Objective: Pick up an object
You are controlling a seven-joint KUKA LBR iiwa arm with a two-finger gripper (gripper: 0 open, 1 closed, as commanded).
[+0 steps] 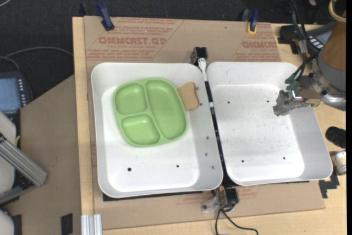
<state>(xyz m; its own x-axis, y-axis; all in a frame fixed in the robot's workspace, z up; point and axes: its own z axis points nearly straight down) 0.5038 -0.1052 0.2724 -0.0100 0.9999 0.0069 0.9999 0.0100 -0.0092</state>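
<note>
Where bins (110,135) sit, cardboard-topped bench (165,36).

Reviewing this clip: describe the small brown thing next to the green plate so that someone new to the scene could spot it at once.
Start at the left white bin, which holds a green divided plate. At that plate's right edge, toward the seam between the two bins, lies a small tan block, touching or partly tucked under the rim. It is the bin's one brown, squarish item, far smaller than the plate.
</note>
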